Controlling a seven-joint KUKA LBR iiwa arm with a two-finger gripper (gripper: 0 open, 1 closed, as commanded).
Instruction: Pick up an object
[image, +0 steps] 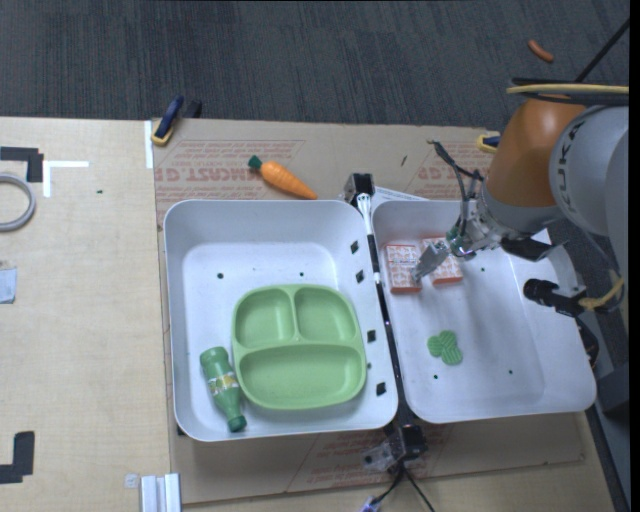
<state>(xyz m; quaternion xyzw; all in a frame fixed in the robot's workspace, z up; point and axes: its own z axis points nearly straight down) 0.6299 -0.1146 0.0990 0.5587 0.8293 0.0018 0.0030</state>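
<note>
In the right bin (520, 385), a red and white packet (402, 268) lies near the back left corner. A second red and white packet (447, 273) sits just to its right, partly hidden under my gripper (436, 258). The gripper hangs low over the gap between the two packets, at the second one's left edge. Nothing shows as held in it. A small green leafy piece (445, 347) lies on the same bin's floor, nearer the front and apart from the gripper.
The left bin (190, 260) holds a green divided plate (298, 346) and a green bottle (222, 389) lying by the plate's left side. A toy carrot (283, 177) rests on the cardboard behind the bins. A blue clip (168, 118) sits at the cardboard's far left corner.
</note>
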